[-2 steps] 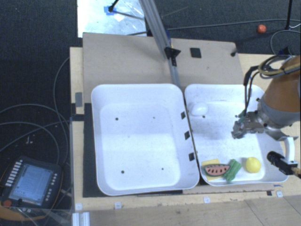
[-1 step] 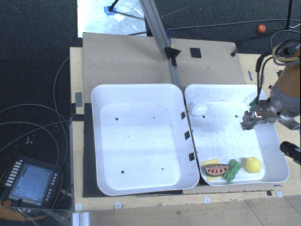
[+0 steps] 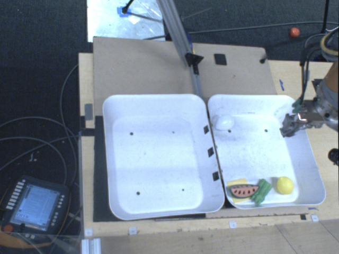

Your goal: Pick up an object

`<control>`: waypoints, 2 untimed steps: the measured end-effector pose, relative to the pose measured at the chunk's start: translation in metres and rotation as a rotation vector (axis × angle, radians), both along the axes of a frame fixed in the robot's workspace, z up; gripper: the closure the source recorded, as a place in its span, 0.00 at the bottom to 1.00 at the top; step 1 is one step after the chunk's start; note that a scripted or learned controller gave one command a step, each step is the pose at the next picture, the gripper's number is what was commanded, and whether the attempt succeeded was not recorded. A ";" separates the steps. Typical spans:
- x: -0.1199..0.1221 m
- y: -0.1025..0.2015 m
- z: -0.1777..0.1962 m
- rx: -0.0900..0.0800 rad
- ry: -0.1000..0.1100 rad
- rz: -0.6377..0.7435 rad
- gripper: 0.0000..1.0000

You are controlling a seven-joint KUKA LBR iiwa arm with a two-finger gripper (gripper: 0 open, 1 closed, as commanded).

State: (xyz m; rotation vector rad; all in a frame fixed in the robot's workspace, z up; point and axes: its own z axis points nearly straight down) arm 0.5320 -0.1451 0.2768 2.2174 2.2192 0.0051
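Note:
In the right bin (image 3: 302,157), a yellow lemon (image 3: 285,185) lies near the front right corner. Beside it to the left are a green piece (image 3: 261,191) and a watermelon slice (image 3: 242,191), with a thin yellow piece (image 3: 237,182) along the slice's top. A pale white object (image 3: 223,123) rests at the bin's back left, close to the dividing rim. My gripper (image 3: 290,126) hangs over the right bin's back right area, well apart from every object, with nothing visibly in it.
The left bin (image 3: 114,142) stands beside the right one, their rims touching. A slanted metal pole (image 3: 177,25) crosses the brown board behind the bins. A teach pendant (image 3: 34,202) and cables lie on the floor at the left.

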 end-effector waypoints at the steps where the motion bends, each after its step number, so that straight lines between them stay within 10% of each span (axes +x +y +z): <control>1: 0.000 0.054 0.001 0.002 0.004 0.004 1.00; 2: -0.011 0.103 -0.016 0.002 0.006 0.003 1.00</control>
